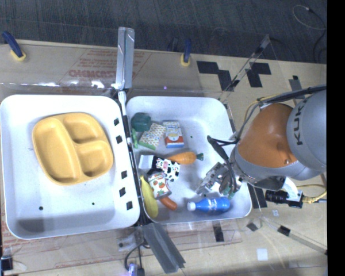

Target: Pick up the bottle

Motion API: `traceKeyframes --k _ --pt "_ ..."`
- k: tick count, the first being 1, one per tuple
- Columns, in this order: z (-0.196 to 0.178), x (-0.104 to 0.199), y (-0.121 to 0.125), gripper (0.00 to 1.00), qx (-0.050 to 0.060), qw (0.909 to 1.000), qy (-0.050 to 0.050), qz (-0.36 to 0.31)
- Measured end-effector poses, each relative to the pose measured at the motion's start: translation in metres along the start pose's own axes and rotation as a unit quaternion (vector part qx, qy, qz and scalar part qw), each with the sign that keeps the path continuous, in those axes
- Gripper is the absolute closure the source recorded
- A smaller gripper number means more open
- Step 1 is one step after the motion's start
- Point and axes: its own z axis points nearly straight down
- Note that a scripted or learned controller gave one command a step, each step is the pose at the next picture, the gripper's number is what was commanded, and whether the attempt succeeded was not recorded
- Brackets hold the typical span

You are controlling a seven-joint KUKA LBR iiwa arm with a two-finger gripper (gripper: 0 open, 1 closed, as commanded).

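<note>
- Two bins sit side by side on the surface; the right bin (230, 119) holds the bottle (210, 205), blue with a white cap, lying on its side near the front wall.
- My gripper (218, 181) hangs just above the bottle; I cannot tell whether its fingers are apart or together.
- Risk, as I judge it: the round body rolls away under contact, or a finger jams against the bin wall.
- The sausage (168, 202) near the cap could get nudged.
</note>
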Motion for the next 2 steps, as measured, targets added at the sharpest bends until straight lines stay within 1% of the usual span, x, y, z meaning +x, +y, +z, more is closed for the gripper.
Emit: traceKeyframes --k 1,2 --pt "0.0 -0.051 0.046 0.0 0.0 0.9996 0.0 0.03" --pt "-0.032 0.001 0.0 0.0 0.0 0.9958 0.001 -0.091"
